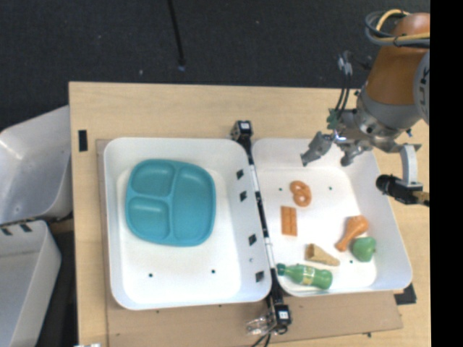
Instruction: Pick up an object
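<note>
fingers (317, 150) spread apart, nothing between them, gripper (334, 150) hanging over the far edge of the right bin (387, 226), arm reaching in from the right. task names no specific object, so nearest candidate counts: pretzel (300, 192) sits on the bin floor just nearer the camera than the fingers and a little to the left in view, apart from them, no contact. orange block (289, 220) lies just beyond the pretzel in the same direction, long axis running roughly away-to-near in view. further off toward the near edge: drumstick (352, 232) tilted diagonally, touching or just beside green pepper (364, 248); tan wedge (321, 255) near them; green bottle (307, 275) lying on its side along the near rim, long axis left-right. left bin (116, 266) holds a teal divided plate (171, 201), well apart from the gripper. judgement: grasp not started, gripper needs to come toward the camera and down onto the pretzel; flat ring shape may be hard to pinch.
</note>
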`<state>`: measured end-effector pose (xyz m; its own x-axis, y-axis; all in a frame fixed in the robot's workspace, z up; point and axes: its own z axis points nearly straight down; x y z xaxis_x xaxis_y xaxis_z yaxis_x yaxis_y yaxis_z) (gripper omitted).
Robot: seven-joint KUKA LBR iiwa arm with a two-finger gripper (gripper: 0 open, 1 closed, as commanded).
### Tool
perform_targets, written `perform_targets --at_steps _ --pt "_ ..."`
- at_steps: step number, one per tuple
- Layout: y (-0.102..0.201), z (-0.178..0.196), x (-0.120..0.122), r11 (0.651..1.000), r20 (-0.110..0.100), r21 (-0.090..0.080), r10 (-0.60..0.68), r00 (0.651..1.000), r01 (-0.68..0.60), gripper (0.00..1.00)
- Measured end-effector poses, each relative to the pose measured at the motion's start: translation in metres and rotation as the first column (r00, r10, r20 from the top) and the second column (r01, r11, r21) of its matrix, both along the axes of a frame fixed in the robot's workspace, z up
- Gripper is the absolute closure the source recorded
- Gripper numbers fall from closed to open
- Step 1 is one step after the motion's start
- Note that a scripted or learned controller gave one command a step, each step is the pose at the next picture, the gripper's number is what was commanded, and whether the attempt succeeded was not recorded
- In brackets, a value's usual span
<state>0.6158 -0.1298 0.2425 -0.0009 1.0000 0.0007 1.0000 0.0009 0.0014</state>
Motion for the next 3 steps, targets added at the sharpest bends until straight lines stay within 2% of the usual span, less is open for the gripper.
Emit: perform_targets --at_steps 2,3 --pt "0.01 -0.114 0.011 1.0 -0.002 -0.003 0.003 1.0 -0.003 0.0" --pt "0.008 -0.142 0.011 1.0 -0.002 -0.004 0.0 1.0 0.0 0.0"
